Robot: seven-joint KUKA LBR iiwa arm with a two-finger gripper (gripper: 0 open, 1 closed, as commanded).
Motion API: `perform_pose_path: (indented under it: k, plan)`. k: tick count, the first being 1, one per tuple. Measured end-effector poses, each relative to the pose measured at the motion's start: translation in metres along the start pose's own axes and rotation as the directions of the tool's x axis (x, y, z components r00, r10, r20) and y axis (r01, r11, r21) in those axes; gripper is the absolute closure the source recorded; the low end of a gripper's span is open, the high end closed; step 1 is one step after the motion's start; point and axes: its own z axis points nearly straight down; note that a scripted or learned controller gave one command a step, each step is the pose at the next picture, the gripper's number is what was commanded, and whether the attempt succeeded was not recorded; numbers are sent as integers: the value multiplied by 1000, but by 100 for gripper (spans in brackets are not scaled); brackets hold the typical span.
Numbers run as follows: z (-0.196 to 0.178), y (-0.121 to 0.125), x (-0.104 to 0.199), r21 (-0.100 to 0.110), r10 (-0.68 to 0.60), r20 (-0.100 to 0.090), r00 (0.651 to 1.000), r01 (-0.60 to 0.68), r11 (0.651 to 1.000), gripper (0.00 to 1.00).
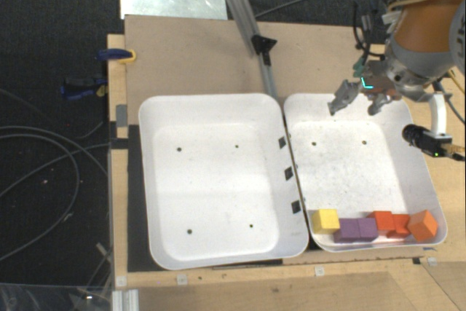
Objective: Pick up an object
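Pincer (pixel 358 101) held spread wide, nothing gripped, over right bin (pixel 419 156) far edge; blocks (pixel 375 225) lined along near edge.

Four small blocks, all in the right bin (pixel 419 164), lined up along its near wall. From left: yellow cube (pixel 325 220), sits a bit apart w/ a slight gap from the rest. Purple block (pixel 356 229), wider, lying flat, pressed against the near wall. Red-orange block (pixel 390 223) touching the purple one. Orange cube (pixel 423 225) in the near right corner, turned at an angle, touching the red-orange one.
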Motion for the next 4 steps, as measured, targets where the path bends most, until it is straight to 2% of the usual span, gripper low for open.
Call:
perform_pose_path:
  k: [1,2,3,4]
  plan:
    - [-12,1,0,-4,-3,0,1000,3,1000,100]
    - [-11,1,0,-3,-2,0,1000,2,1000,0]
    - [-23,2,0,-7,-6,0,1000,6,1000,100]
    - [-22,2,0,-6,-6,0,1000,6,1000,0]
